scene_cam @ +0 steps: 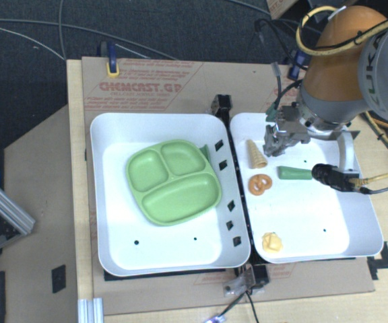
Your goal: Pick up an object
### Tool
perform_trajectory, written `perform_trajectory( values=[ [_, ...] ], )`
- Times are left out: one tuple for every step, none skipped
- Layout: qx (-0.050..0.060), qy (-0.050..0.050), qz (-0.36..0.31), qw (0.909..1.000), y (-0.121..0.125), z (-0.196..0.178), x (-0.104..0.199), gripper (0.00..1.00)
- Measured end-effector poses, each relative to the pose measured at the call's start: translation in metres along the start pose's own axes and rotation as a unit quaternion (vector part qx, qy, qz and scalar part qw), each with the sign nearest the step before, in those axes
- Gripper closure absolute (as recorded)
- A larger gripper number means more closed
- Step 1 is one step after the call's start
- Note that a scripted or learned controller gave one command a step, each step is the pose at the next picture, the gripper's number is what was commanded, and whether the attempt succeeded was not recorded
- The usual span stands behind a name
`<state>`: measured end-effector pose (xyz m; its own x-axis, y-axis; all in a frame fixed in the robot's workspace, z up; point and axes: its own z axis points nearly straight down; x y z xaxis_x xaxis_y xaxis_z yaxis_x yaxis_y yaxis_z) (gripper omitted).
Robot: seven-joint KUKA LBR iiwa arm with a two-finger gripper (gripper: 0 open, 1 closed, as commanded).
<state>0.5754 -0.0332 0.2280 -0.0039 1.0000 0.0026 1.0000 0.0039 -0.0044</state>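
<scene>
My gripper (273, 147) hangs over the back of the right bin (356, 237), just right of a tan ice-cream cone (256, 153) lying near the bin's left wall. A green block (295, 173) lies just in front of the gripper. A brown pretzel (260, 184) sits below the cone. A small yellow lump (271, 241) rests near the front edge of the bin. Nothing shows between the dark fingers, and their spread is hard to read from this angle.
The left bin (113, 200) holds a green divided plate (174, 181). A black divider with clips (233, 180) runs between the bins. Cables (376, 180) trail off the arm at the right. The arm's orange band (339, 46) looms over the back right.
</scene>
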Motion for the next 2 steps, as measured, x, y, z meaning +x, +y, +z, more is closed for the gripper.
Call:
perform_trajectory(
  values=[
    [0.0,0.0,0.0,1.0,-0.026,0.008,0.043,1.0],
    [0.0,0.0,-0.001,1.0,-0.048,-0.004,0.096,1.0]
  ],
)
